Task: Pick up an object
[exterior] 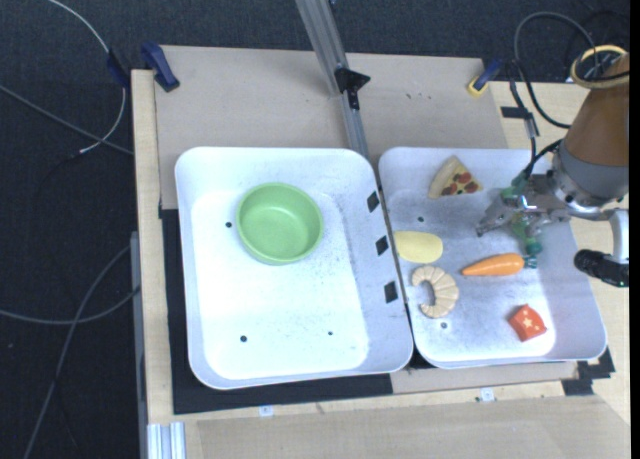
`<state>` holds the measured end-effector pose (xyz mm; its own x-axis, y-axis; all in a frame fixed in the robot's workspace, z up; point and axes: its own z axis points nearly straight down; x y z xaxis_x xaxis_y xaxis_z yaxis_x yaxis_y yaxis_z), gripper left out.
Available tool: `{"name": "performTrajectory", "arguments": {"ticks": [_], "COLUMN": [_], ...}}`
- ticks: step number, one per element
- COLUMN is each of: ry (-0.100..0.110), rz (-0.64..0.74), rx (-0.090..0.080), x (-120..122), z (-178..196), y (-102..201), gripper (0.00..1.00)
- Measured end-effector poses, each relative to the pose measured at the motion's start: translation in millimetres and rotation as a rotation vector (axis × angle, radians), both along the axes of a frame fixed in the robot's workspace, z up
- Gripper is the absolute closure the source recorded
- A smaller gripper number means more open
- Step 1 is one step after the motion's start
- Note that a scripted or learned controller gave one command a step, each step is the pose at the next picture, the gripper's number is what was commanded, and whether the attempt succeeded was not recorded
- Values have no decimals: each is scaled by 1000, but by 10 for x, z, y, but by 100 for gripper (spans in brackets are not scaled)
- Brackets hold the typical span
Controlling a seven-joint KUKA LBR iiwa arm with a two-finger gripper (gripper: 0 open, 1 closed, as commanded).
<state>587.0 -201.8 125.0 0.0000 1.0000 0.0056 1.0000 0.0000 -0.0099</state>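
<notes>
**Gripper poised over the right bin, nothing in its grasp**

Gripper (pixel 512 219) sits at the right of the frame, over the upper right part of the right bin (pixel 580 337), with the grey arm (pixel 598 137) and its orange band rising toward the upper right corner. The fingers are spread apart, pointing down and to the left, and no object lies between them. Just below the fingertips, near but not touching as far as can be seen, lies an orange carrot (pixel 493 266), set roughly level across the bin. To the upper left of the gripper rests a pizza slice (pixel 454 178) near the bin's top edge. A yellow oval piece (pixel 417 245) lies at the left side of the same bin, and directly below it a tan curled shrimp-like toy (pixel 436 290). A small red object (pixel 527 322) sits in the lower right part of the bin, well apart from the rest.

The left bin (pixel 270 337) holds a green bowl (pixel 280 223) in its upper half, upright. Both bins rest side by side on a pale wooden bench (pixel 250 97), with a metal rail (pixel 320 17) running down from the top of the frame to the gap between them.
</notes>
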Motion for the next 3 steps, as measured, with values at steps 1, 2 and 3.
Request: {"name": "performTrajectory", "arguments": {"ticks": [1,2,3], "ry": [2,-3,-18], "rz": [1,1,1], "rx": [5,3,-7], "x": [1,15,104], "z": [-302,-162,341], "y": [27,23,-30], "gripper": [0,100,100]}}
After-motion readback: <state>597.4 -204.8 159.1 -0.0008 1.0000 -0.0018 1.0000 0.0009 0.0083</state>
